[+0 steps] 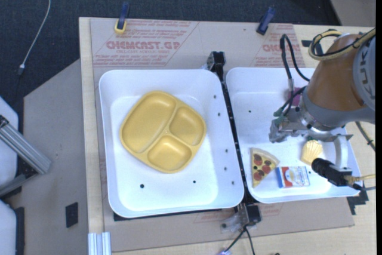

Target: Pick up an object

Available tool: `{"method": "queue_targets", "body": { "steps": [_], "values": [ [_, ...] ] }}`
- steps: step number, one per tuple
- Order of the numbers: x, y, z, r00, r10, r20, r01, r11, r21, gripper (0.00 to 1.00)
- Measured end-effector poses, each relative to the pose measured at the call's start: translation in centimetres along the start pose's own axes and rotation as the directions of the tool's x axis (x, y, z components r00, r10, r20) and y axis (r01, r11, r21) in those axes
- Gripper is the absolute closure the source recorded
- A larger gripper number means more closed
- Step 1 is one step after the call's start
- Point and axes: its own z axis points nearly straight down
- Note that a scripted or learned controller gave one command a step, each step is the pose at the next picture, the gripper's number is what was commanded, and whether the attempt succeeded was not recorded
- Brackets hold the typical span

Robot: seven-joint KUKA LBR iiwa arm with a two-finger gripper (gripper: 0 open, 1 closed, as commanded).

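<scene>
Right bin (pixel 250 83), front edge: pizza-slice toy (pixel 263 165), small red-and-white card (pixel 293 177), pale yellow piece (pixel 311 151) lying loose, all candidates. Hand (pixel 286 128) hovers just above and behind them; finger state cannot be told. Yellow divided plate (pixel 164 138) sits in left bin (pixel 119 86), well apart.

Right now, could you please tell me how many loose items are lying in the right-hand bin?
3: a pizza slice, a small card beside it, and a yellow piece further right. The arm may hide more.
</scene>
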Motion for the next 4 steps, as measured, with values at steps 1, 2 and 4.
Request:
{"method": "queue_targets", "body": {
  "steps": [1,2,4],
  "values": [
    [-0.1,0.0,-6.4,1.0,-0.001,0.0,0.001,1.0,-0.004,1.0],
    [-0.1,0.1,-7.3,1.0,0.0,0.0,0.0,1.0,0.0,1.0],
    [9.2,4.0,-7.1,1.0,-0.004,-0.002,0.004,1.0,0.0,1.0]
  ]
}}
